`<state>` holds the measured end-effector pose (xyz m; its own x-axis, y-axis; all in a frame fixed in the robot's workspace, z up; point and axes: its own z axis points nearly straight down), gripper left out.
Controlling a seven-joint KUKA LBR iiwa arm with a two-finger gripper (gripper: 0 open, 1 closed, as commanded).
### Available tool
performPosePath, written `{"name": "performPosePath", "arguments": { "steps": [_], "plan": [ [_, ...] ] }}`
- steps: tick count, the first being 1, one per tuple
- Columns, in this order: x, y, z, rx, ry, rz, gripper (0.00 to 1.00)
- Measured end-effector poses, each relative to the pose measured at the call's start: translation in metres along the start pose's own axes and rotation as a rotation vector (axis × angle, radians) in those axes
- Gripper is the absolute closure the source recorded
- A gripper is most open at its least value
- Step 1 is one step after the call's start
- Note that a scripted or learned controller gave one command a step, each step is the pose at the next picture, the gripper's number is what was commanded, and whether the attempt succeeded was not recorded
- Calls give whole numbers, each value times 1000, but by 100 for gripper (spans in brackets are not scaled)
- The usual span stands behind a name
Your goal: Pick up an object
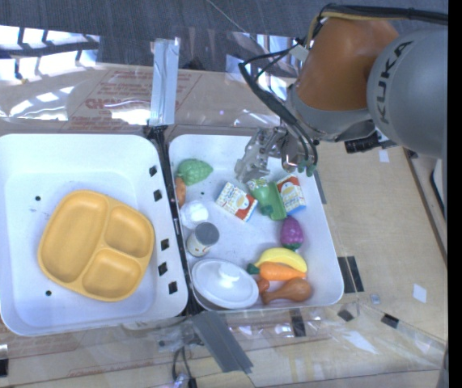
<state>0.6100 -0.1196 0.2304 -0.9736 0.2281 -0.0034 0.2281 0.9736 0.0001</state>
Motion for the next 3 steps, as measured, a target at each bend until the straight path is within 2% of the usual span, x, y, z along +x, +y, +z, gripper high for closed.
{"name": "performPosePath", "arguments": {
  "steps": [1,2,3],
  "plan": [
    [96,-24,87,0,9,-74,100],
    [94,-23,85,0,1,-75,0],
    [109,-74,128,2,-31,-150,0]
  ]
}}
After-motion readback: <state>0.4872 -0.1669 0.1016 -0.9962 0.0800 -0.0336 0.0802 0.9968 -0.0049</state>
